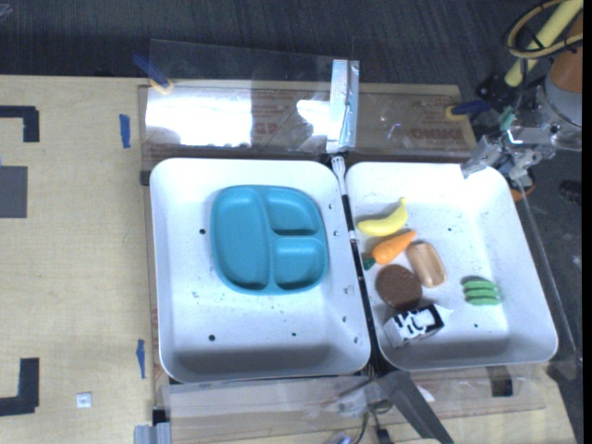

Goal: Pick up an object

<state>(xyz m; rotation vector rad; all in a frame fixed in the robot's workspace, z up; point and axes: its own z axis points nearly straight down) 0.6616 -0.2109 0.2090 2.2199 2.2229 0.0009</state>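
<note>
Gripper [507, 148] sits at the upper right corner of the right bin [527, 248], just over its rim, well apart from every object. Can't tell its state from this angle, and nothing visible in it.

Right bin contents, relative to the carrot [393, 245] near the bin's middle:
- banana [385, 218] just above it, nearly touching
- bread roll [426, 263] just to its right
- brown round cookie-like piece [399, 285] just below it, touching the roll's left side
- black-and-white item [415, 322] further below, just under the brown piece
- green pod piece [481, 290] to the lower right, apart from the cluster

Left bin [176, 276] holds a blue divided tray [269, 239], flat, roughly centred.

Both bins sit side by side on the worktop [65, 248].
</note>
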